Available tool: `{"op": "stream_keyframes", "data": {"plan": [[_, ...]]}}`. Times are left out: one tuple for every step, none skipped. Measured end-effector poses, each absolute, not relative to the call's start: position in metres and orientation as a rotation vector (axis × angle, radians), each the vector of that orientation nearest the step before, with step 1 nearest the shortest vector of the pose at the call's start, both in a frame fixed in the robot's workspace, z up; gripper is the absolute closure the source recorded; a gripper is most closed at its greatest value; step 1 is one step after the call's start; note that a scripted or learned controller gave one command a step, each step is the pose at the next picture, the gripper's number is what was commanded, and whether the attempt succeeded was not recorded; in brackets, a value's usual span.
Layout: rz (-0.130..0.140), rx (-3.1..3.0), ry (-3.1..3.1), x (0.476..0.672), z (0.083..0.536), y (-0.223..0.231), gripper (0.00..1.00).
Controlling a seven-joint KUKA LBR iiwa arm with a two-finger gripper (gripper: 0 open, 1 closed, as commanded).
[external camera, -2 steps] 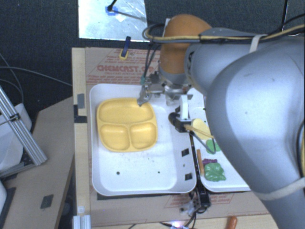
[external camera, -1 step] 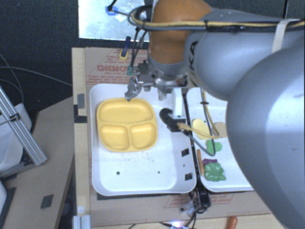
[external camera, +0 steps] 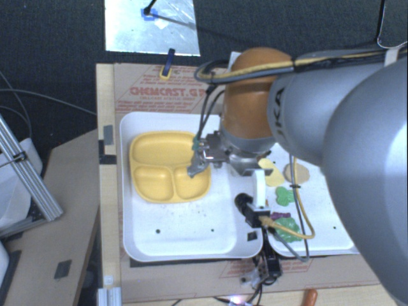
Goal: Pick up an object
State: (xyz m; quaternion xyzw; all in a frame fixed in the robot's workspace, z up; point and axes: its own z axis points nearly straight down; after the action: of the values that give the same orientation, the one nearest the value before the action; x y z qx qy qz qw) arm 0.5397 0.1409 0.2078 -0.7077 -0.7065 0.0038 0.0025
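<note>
A yellow divided plate [external camera: 162,166] lies in the left white bin [external camera: 185,238], towards its far left. My gripper [external camera: 198,158] hangs at the plate's right rim, over the right-hand compartment; whether it touches the plate I cannot tell. The grey arm with its orange band [external camera: 255,101] reaches in from the right and hides much of the right bin [external camera: 331,231]. In that bin lie pale yellow pieces [external camera: 297,173] and green pieces [external camera: 285,196], close to the divider.
Both bins rest on a cardboard sheet [external camera: 159,91]. A shiny foil sheet [external camera: 153,18] lies beyond it, with a small blue and yellow tool [external camera: 167,64] at its near edge. A metal frame [external camera: 25,177] stands at the left.
</note>
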Motion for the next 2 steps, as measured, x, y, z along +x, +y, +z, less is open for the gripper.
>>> {"op": "stream_keyframes", "data": {"plan": [[0.009, -2.239, -2.210, 0.541, 0.184, 0.001, 0.00], [-0.007, -2.217, -2.231, 0.592, 0.185, 0.035, 0.00]]}}
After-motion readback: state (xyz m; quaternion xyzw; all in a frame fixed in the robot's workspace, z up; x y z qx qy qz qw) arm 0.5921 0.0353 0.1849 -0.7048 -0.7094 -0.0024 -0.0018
